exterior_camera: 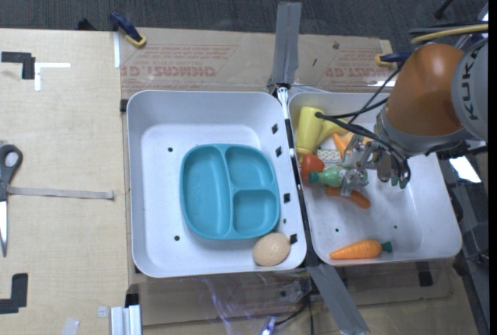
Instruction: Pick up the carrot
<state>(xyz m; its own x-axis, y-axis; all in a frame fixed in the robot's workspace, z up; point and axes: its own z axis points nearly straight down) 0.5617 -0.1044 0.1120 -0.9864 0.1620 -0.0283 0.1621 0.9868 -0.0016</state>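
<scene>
You are mid-approach: gripper point(356, 170) hovers above the toy pile, its grip unreadable; carrot point(357, 250) lies apart, so reposition.

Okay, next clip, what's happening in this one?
The KUKA arm reaches in from the right, its gripper low over a cluster of toy food at the left side of the right bin: a yellow piece, a red one and small orange bits. The carrot lies apart from the gripper, near that bin's front wall, not picked up. In the left bin, a blue divided plate sits with a beige egg beside it.
</scene>
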